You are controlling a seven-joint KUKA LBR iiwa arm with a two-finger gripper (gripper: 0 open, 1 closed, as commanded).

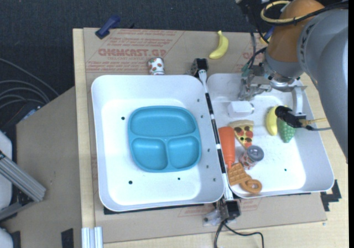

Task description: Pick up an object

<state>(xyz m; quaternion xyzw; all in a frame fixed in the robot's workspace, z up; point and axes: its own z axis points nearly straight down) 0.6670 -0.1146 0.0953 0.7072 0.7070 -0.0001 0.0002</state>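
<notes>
White block (240, 109) lay in the far left part of the right bin (290, 161), and the gripper (248, 87) hung just behind it, near the bin's far wall. Nothing was seen held. I could not tell how wide the gripper stood, since the wrist blocked it from this slant. The block looked like the likeliest target, being the nearest thing. Risks, as judgement: the gripper sat offset toward the wall, so a straight drop could have landed on the block's far edge or on the bin rim and pushed the block away rather than straddling it. The block looked low and flat, so a closing grip could have skated over its top. A pizza slice (243, 132) and a carrot (227, 146) lay just in front of the block, so a shoved block would have bumped them. A yellow fruit (271, 122) touched a green toy (286, 132) to the right, close under the wrist, and a sideways sweep could have knocked either one. A small jar (254, 154), a waffle (237, 173) and a pretzel (253, 186) were clustered nearer the front, well apart from the gripper and probably safe. The left bin (110, 108) held a blue plate (163, 136). A banana (219, 46) lay outside the bins on the bench, not involved.
</notes>
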